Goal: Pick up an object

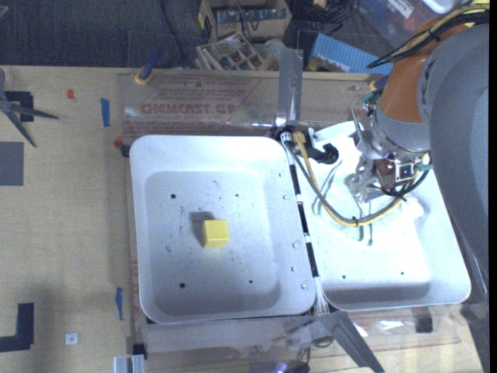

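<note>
Yellow block (216, 233) lies alone near the centre of the left bin (155, 162), well apart from every wall. Tool (365, 189) hangs over the right bin (443, 286), among looped cables (342, 208); whether it is wide or narrow cannot be told, as the wiring obscures it. Step in hand appears to be the approach: no grasp is made. Next move calls for travel across the shared divider (303, 224), then a descent. Room around the block is ample on all sides.
</note>
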`<state>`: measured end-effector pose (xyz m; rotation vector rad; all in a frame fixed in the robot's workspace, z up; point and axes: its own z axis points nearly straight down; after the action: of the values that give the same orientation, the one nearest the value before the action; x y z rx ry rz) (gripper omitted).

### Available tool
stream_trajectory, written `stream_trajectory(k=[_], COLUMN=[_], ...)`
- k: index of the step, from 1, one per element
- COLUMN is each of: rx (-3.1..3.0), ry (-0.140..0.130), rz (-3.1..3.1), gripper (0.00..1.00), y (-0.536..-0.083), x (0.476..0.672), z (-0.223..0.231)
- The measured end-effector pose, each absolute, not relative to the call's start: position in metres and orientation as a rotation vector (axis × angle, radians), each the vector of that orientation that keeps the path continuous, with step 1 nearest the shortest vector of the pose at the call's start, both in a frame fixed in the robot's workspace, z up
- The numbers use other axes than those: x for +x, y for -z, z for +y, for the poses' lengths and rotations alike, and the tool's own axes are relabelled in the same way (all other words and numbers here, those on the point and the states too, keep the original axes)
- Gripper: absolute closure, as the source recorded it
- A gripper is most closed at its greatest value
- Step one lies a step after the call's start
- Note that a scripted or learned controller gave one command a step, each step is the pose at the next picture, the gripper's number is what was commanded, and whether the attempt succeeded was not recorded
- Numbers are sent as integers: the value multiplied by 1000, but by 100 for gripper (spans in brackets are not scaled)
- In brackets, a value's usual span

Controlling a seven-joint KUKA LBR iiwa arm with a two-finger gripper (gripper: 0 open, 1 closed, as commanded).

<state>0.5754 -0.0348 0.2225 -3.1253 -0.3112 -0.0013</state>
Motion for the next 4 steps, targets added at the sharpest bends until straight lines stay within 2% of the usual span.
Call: stream_trajectory(k=[1, 2, 4], rx=[-3061, -3117, -3127], ry=[0, -6, -1], rz=[-709, -377, -308], gripper=[100, 100, 100], y=[-190, -184, -173], x=[609, 479, 479], z=[13, 9, 98])
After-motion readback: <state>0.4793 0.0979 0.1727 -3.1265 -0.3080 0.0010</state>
